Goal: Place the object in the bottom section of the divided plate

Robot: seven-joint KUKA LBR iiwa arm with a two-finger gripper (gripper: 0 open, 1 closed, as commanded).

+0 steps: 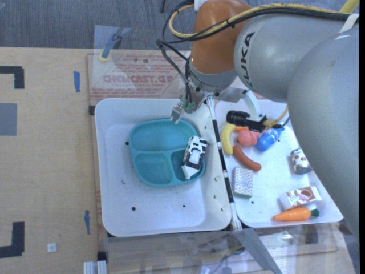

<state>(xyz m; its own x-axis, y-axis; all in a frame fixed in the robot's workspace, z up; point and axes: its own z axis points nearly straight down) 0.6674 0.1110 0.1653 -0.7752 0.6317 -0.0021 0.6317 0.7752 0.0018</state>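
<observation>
Look at the left bin [114, 204]: your teal divided plate [162, 153] sits in it, and the black-and-white object [194, 154] rests tilted in the plate's right-hand section, against the rim. The tool [178, 114] hovers just above the plate's upper edge; I cannot tell its state.

Two white bins [114, 170] — one divided plate [149, 153], one carrot [292, 214], one banana [227, 139]

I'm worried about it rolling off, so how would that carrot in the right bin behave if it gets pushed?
The carrot looks tapered and rounded, so a sideways push would probably roll it in a curve. It seems a stiff plastic toy, likely light. It lies near the bin's front rim, which may stop it.
</observation>
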